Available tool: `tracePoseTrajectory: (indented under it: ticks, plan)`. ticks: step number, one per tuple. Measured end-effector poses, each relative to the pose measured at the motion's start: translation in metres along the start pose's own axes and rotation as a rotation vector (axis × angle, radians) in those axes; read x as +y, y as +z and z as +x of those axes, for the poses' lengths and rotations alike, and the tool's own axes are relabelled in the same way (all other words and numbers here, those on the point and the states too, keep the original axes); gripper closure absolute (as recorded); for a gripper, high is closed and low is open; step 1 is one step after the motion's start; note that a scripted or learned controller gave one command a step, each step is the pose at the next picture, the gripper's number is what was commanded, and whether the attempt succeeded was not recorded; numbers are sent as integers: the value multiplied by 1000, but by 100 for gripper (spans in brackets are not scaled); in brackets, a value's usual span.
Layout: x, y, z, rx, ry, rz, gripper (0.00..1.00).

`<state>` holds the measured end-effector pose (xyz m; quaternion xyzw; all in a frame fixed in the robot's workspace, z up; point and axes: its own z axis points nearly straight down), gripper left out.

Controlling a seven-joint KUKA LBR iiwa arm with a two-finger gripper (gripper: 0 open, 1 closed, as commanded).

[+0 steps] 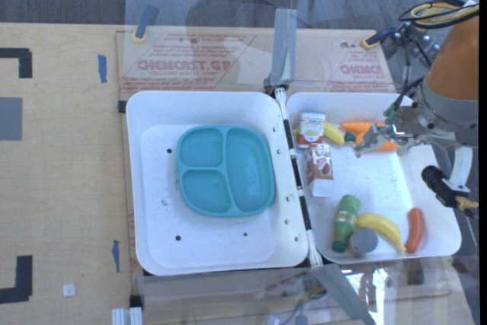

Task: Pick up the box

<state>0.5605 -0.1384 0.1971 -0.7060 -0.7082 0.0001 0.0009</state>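
Two small cartons lie along the left wall of the right bin [396,186], and the lower of them is the box [320,170], a long brown-and-white pack lying flat, its length running up and down the frame, just right of the seam between the bins. Directly above it, close to touching, sits a smaller white carton [311,127] with a red and yellow label. To the right of that carton lie a short yellow piece [333,134] and an orange carrot [356,126], grouped in the upper middle of the bin. The gripper [374,141] hovers just right of the carrot, well apart from the box, with nothing seen between its fingers; whether they stand apart or together cannot be told from this slant. The grey arm [449,99] with its orange band enters from the right edge of the frame. In the lower part of the right bin rest a green bottle [345,220], a grey round cap or disc [364,241] just beside it, a yellow banana [383,228] and a red-orange sausage [414,229] near the lower right corner. Left of the seam, the left bin [152,186] holds a teal divided plate [226,170] with three compartments, lying flat near its middle.
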Motion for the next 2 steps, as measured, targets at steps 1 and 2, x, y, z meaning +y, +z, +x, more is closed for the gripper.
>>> tracePoseTrajectory:
  ticks: [1,2]
  plan:
    - [-15,103,25,-1,103,-2,0]
    - [56,109,-4,-3,401,-7,0]
